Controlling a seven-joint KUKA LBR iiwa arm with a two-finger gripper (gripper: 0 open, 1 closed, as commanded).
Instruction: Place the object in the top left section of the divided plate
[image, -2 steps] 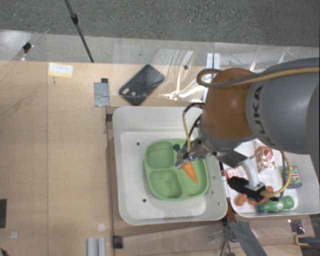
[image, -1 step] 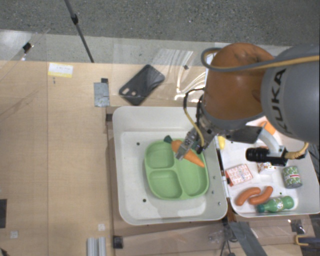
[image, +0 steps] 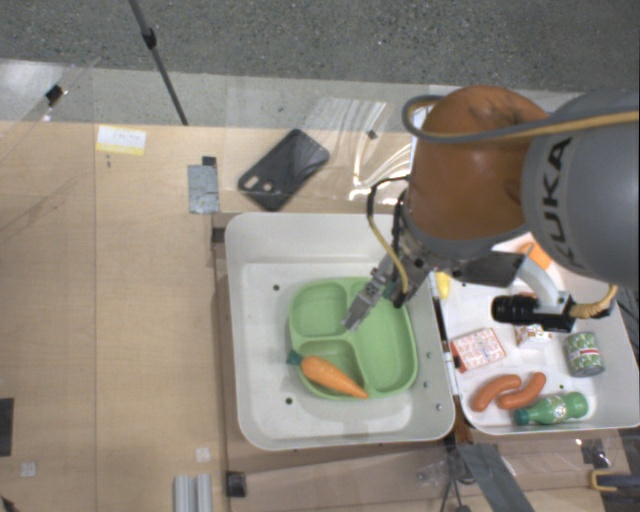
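On the left of the wooden surface (image: 110, 330) nothing belongs to the task: a small grey plate (image: 203, 187) and a dark phone (image: 284, 169) lie above the bins. The left bin (image: 250, 300) holds the green divided plate (image: 352, 340), and that is where the work stands.

The carrot (image: 332, 376), orange with a green stub at its left end, lies slantwise in the plate's lower section, its stub at the plate's left rim. The top left section looks bare, so by this view the placing is not done: the carrot, if it is the object meant, has yet to be lifted and set one section up.

Just right of the top left section, the gripper (image: 362, 308) hangs over the ridge between the upper sections. It reads as one narrow grey shape, so whether its fingers are spread or pressed together cannot be told; nothing is seen between them, and the carrot lies apart from them, lower on the plate.

Further right, the right bin (image: 625, 420) holds a sausage pair (image: 508, 391), a green bottle (image: 549, 409), a small red-patterned box (image: 478, 348) and a can (image: 584, 353), all untouched.
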